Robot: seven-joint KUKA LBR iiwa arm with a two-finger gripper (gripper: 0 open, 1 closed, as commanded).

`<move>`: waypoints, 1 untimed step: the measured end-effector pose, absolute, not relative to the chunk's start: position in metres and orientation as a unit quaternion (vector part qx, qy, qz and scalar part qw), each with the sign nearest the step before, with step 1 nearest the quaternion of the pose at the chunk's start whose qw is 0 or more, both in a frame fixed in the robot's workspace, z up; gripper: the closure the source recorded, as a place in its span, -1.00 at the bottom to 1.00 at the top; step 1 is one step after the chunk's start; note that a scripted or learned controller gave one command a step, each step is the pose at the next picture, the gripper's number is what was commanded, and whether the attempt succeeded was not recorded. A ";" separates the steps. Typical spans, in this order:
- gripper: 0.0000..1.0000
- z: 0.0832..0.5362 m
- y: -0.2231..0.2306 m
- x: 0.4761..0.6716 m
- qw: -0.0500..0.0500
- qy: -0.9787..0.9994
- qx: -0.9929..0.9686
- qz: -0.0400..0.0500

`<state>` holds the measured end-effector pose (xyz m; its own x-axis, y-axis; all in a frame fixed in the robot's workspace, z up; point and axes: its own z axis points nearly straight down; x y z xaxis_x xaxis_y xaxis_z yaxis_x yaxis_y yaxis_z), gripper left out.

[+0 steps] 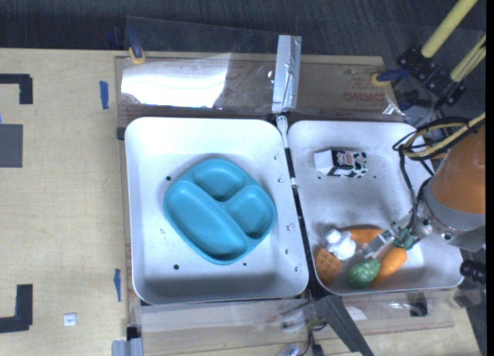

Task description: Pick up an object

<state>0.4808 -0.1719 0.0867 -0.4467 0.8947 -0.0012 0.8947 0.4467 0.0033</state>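
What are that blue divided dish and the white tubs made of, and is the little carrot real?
The blue divided dish looks like moulded plastic: one even colour, soft rounded edges, dull sheen. The left white tub and the right white tub look like thin formed plastic, smooth and slightly glossy. The carrot seems a toy, probably plastic: uniformly bright orange.

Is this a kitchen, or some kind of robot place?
Probably a robot test lab, not a kitchen. A grey robot arm with an orange band reaches into the right white bin, which holds toy food like a carrot. The left white bin holds a blue divided plate.
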 end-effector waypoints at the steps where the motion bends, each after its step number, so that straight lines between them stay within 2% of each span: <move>1: -1.00 0.087 -0.118 0.504 0.003 0.667 0.745 0.002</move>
